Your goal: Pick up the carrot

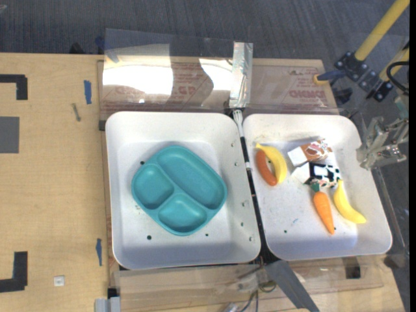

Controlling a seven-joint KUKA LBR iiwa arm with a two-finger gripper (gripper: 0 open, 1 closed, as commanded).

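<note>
The carrot [324, 211] is orange with a green top. It lies in the right bin [286, 229], near the front right, with its tip pointing toward the front edge. A yellow banana [346, 205] lies right beside it on the right. My gripper [378, 149] shows as a pale grey shape just outside the bin's right rim, behind and to the right of the carrot and apart from it. Nothing is visibly held in it.
Behind the carrot are a black-and-white toy [324, 172], a red-and-white item [316, 149], a white block [297, 156], and a second banana [277, 160] beside an orange piece [266, 168]. A teal divided plate [179, 188] sits in the left bin [123, 239]. A yellow pole with a clamp [364, 60] stands at the back right.
</note>
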